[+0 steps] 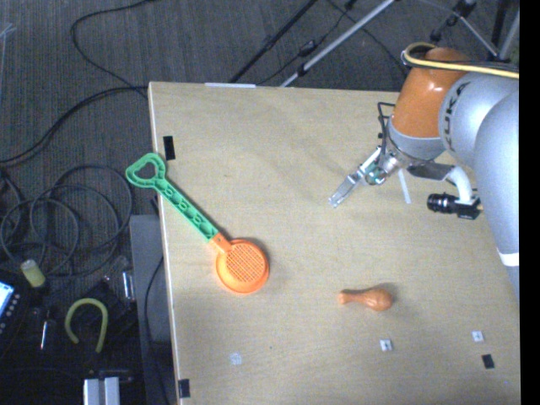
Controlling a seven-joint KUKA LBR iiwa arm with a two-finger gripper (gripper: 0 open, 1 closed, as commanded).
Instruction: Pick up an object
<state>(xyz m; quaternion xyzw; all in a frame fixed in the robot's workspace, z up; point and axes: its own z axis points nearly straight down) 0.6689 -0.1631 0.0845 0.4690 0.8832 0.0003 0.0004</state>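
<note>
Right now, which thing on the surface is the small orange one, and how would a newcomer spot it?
Start at the tan board and look to its lower right part, below the gripper. There lies a small orange gourd-shaped piece, bulbous at the right, tapering left. Unlike the sieve paddle to its left, it has no green handle or mesh.

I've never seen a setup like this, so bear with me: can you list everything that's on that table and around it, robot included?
Sieve paddle: one, orange round head with a green handle, on the bench's left.
Small pear-shaped piece: one, orange, lower middle, apart from the paddle.
Bench: one, pale tan.
Cables: several, black, on the floor at left.
Arm: one, grey with an orange band, from the right.
Gripper: one, silvery, above the bench's upper middle, holding nothing.
</note>
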